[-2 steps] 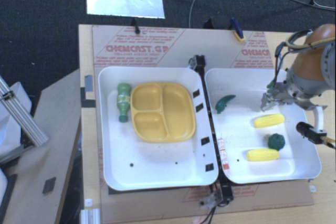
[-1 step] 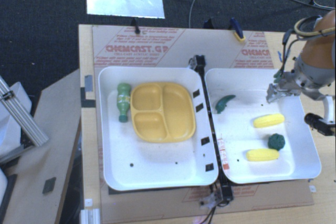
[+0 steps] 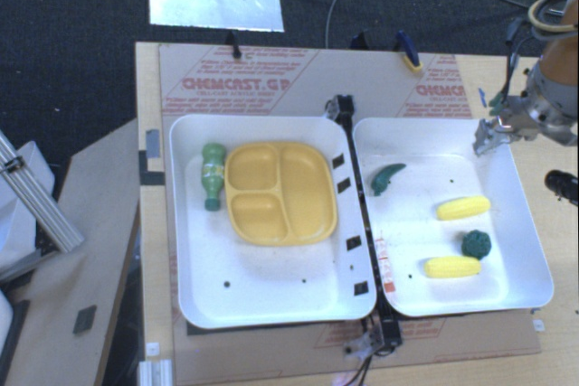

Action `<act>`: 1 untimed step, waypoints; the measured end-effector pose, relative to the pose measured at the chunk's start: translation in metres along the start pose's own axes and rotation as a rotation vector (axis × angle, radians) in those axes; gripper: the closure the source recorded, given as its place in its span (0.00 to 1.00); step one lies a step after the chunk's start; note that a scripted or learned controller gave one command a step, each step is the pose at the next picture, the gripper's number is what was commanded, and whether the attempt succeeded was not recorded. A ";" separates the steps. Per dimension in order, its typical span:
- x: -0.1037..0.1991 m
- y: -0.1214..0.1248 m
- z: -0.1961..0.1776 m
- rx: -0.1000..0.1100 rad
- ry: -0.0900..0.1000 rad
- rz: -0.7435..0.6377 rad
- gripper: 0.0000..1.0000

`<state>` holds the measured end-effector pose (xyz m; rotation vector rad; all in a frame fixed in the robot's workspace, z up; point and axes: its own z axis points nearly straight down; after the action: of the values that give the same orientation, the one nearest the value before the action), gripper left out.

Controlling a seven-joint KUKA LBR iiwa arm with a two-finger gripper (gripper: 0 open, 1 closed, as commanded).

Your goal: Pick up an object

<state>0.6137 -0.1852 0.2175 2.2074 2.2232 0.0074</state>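
So far we have picked up nothing: our end effector hangs over the right bin's far corner, grip state unclear, corn untouched.

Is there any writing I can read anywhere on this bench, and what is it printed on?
"CHEMCAST GP", red, repeated on the clear sheet under the bins, behind the left bin.
A partial red "CHEMC..." on the same sheet behind the right bin.
Red marks on the strip between the bins: too small to read.
Green bottle: no label legible.
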 end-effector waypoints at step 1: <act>0.000 0.002 -0.021 0.004 0.001 0.000 1.00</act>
<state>0.6151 -0.1853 0.2383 2.2103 2.2254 0.0045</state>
